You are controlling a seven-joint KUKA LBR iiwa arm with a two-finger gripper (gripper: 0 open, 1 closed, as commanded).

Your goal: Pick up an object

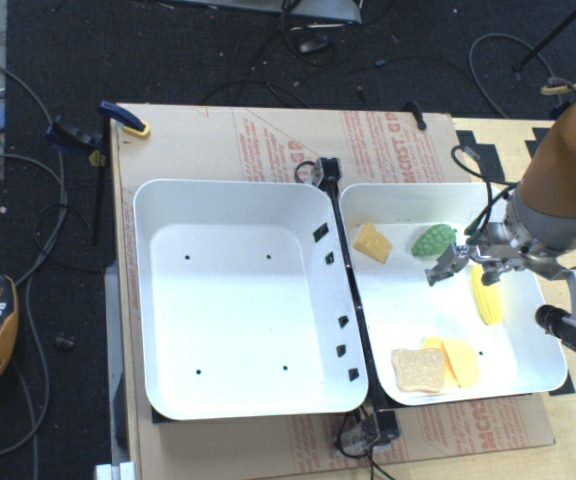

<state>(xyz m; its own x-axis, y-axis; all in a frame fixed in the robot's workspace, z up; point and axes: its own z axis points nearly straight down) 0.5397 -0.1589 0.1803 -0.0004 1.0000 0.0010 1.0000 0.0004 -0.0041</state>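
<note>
Nearest the camera, along the front wall of the right bin (528, 383), a slice of toast (420, 369) is lying flat, touching a yellow cheese-like slab (460, 361) just to its right. Further back, a yellow corn cob (487, 300) is resting lengthwise near the bin's right side, with the gripper (460, 261) hanging just above and to its left; whether the jaws are spread or pressed together cannot be told, and nothing is showing between them. Beyond these, a green knobbly piece (434, 239) is sitting just beside the gripper, and a tan wedge (373, 243) is lying apart toward the divider. The left bin (168, 208) is standing alongside.

The corn cob, judged the likeliest target, is probably a light, stiff, smooth toy and may be rolling or slipping if pinched off-centre. Taking hold across its narrow middle, jaws astride the long axis, is looking the safest.
</note>
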